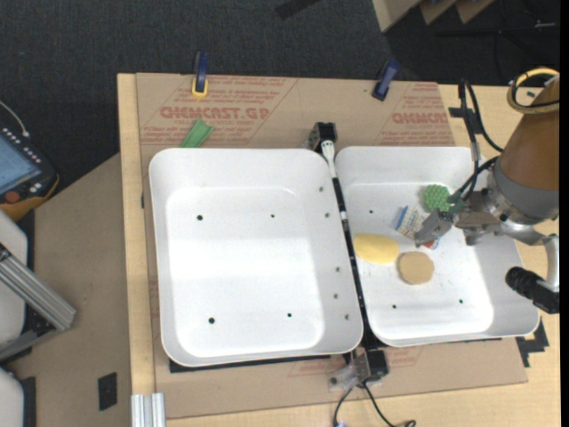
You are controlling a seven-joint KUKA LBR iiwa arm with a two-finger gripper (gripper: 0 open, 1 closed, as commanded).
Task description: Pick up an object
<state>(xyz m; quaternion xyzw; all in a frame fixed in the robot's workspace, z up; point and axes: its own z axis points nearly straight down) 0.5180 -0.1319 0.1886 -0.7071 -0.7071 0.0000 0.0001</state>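
The right bin (480,314) holds several small objects. A yellow oval piece (375,249) lies near its left wall, with a tan round disc (415,268) just to its right. A green knobbly ball (436,197) sits further back, and a small blue and white item (405,220) lies between the ball and the yellow piece. My gripper (434,228) reaches in from the right and hangs low over the middle of this bin, right beside the blue and white item and just in front of the green ball. Nothing shows as held.
The left bin (169,238) stands beside the right one on a cardboard sheet (267,105). A green strip (196,133) lies on the cardboard behind the left bin. Blue clamps (385,78) hold the sheet's far edge. Cables run along the right side.
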